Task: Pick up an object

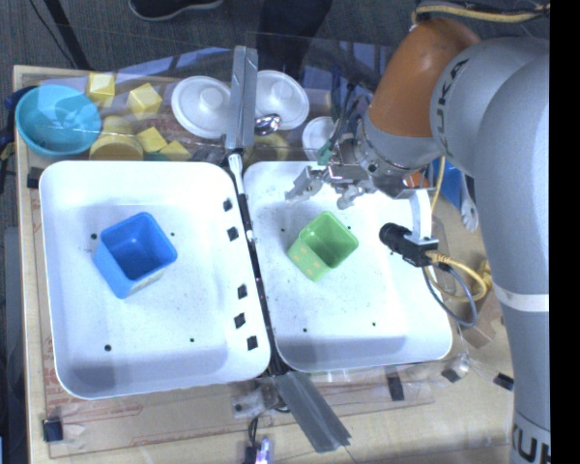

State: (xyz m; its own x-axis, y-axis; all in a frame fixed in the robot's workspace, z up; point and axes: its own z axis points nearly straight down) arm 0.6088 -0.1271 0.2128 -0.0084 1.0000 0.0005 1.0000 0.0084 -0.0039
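Gripper (pixel 327 184) over right bin (pixel 418 329) far edge, fingers spread, nothing btwn them | green cup (pixel 322 245) on its side just below, mid-bin | blue cup (pixel 134 252) in left bin (pixel 63 351) | risk: tilted cup rolls or slips off fingertips if descent lands off-center

We note open floor all around the green cup (pixel 323 246) in the right bin (pixel 406 332); the end effector (pixel 329 187) hangs just above it.
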